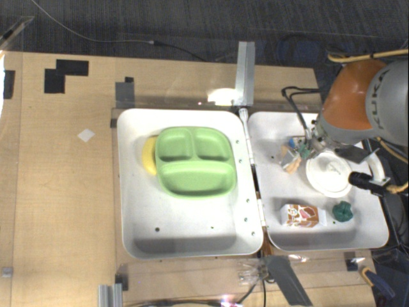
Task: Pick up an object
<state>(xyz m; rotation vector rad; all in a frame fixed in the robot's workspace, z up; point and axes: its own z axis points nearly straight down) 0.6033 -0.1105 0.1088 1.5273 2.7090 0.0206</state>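
Near edge of the right-hand white bin [275,235]: small red-and-white printed packet [301,215], long axis 3–9 o'clock, and a dark green lump [343,212]. Packet lies toward 6 o'clock from the claw [305,147], well apart. Claw state: cannot tell. Far left: green divided plastic tray [193,160].

Pale wooden bench [57,190] against dark grey carpet [192,11]

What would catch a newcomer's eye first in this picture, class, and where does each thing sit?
The bright green divided plate lies in the left bin, with a yellow object peeking out from under its left edge. At the right, the arm's orange band hangs over the right bin, which holds a white round lid, a small packet and a dark green lump.
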